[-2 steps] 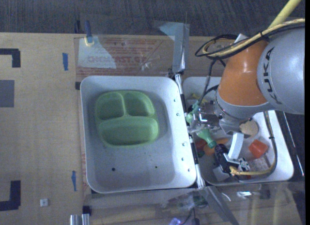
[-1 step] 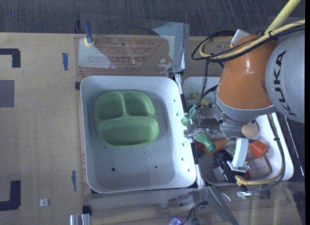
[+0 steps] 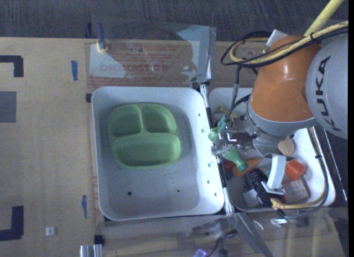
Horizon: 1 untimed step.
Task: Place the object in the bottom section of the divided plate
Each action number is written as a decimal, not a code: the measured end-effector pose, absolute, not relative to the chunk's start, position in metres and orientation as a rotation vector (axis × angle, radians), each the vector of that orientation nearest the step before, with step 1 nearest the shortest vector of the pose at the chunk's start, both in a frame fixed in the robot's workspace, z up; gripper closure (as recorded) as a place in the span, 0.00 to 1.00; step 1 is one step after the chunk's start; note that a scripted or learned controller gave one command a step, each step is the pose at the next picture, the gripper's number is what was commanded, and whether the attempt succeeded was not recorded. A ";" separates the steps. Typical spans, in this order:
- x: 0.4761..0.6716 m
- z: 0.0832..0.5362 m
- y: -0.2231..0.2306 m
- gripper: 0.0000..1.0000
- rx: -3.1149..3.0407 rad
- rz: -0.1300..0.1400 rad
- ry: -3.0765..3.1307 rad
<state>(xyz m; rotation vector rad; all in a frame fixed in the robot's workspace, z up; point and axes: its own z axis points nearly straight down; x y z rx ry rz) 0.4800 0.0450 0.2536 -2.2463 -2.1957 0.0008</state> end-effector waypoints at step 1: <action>0.494 0.221 0.088 1.00 -2.167 0.004 -2.270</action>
